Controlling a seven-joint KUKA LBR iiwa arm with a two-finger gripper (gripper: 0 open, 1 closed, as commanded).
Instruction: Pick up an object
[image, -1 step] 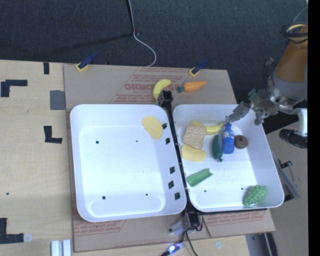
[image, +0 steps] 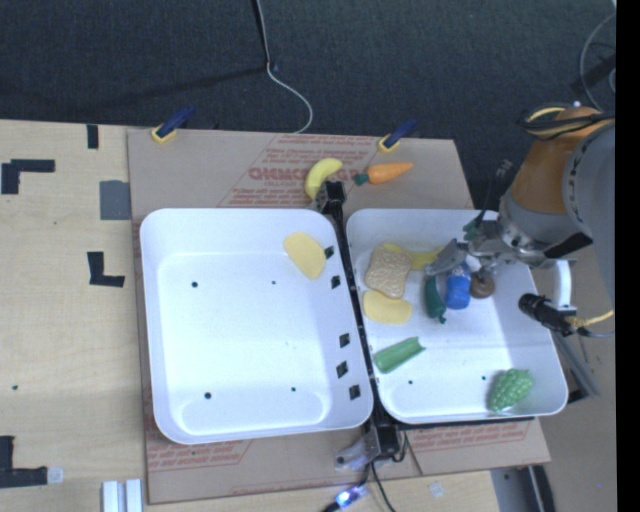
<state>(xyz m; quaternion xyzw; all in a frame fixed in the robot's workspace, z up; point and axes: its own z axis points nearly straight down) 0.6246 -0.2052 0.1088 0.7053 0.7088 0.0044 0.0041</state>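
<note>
Reaching in from the right over the right bin (image: 545, 350), wrist bent down, orange band up by the far right corner. Jaws of the gripper (image: 458, 268) low in that bin's middle; open or shut, cannot tell. Blue object (image: 458, 291) just beneath, dark green piece (image: 433, 297) touching its left side. Green cluster (image: 511, 389) in the near right corner.

**Colours across the two bins**

Both bins (image: 240, 330) are showing white. A yellow piece (image: 305, 253) is lying in the left; the right is holding a tan waffle-patterned piece (image: 389, 270), a blue object (image: 457, 291), green bunch (image: 510, 389).
</note>
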